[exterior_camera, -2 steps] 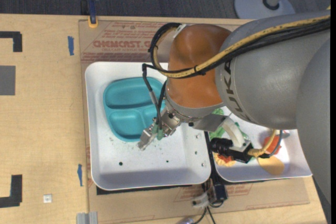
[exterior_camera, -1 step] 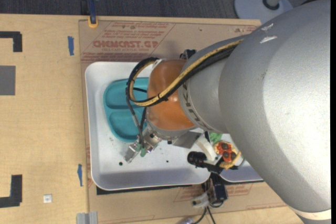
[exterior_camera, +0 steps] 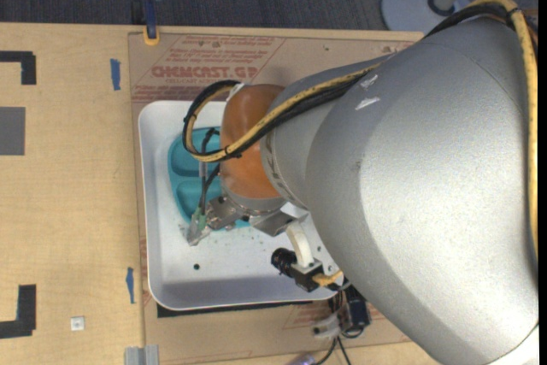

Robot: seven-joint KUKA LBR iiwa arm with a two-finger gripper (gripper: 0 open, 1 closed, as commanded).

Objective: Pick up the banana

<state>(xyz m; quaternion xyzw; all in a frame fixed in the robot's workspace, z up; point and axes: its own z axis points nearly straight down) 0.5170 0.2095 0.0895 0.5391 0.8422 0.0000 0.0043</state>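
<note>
Looming grey arm (exterior_camera: 410,175) blocks most of the white bin (exterior_camera: 162,261), and its gripper (exterior_camera: 198,228) is down by a teal object (exterior_camera: 181,171). Whether it's open or clamped, I cannot tell. Banana? Hidden from me, so the pick looks unfinished.

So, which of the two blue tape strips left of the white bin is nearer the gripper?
The lower blue strip, by the white bin's near-left corner. The gripper is over that end; the upper blue strip sits past the far-left corner.
</note>
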